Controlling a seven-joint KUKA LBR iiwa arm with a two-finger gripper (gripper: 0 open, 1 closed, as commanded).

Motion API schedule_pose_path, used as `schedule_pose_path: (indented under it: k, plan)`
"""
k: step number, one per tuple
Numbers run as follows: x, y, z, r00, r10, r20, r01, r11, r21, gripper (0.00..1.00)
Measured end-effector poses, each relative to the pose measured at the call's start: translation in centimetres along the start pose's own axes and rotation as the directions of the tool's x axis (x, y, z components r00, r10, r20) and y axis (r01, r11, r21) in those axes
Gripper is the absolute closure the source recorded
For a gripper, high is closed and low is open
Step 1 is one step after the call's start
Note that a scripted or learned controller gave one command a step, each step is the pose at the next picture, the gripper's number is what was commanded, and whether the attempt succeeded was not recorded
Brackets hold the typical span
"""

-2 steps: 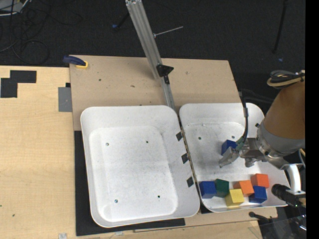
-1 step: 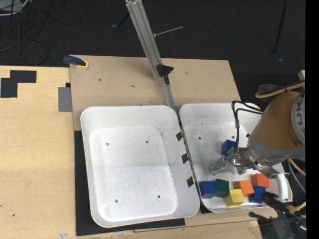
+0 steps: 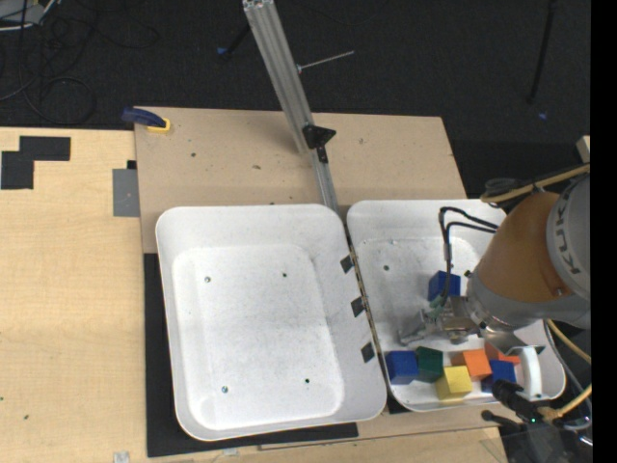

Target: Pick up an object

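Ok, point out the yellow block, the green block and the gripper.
yellow block (image 3: 454, 382), camera view, top face.
green block (image 3: 429, 362), camera view, top face.
gripper (image 3: 421, 328), camera view, between its fingertips.

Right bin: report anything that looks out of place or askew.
Nothing looks spilled or damaged. The blocks sit bunched in the right bin near its front edge, and the gripper hangs low just above them.

Two bins sit side by side on the table (image 3: 241, 152). The left bin (image 3: 183, 249) lies beside the right bin (image 3: 386, 225), which holds a cluster of blocks (image 3: 439, 367) along its near edge. The arm (image 3: 525, 258) reaches over the right bin from the right, its end effector (image 3: 434, 321) just behind the blocks.
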State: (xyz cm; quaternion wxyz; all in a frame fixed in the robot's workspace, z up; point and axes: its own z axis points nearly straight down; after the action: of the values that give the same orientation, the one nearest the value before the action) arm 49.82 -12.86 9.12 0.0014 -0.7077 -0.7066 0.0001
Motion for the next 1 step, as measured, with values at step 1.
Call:
schedule_pose_path:
  k: [1]
  plan:
    - [-0.11,-0.05,-1.09,1.000,0.007,-0.002,-0.007,1.000,0.001,1.00]
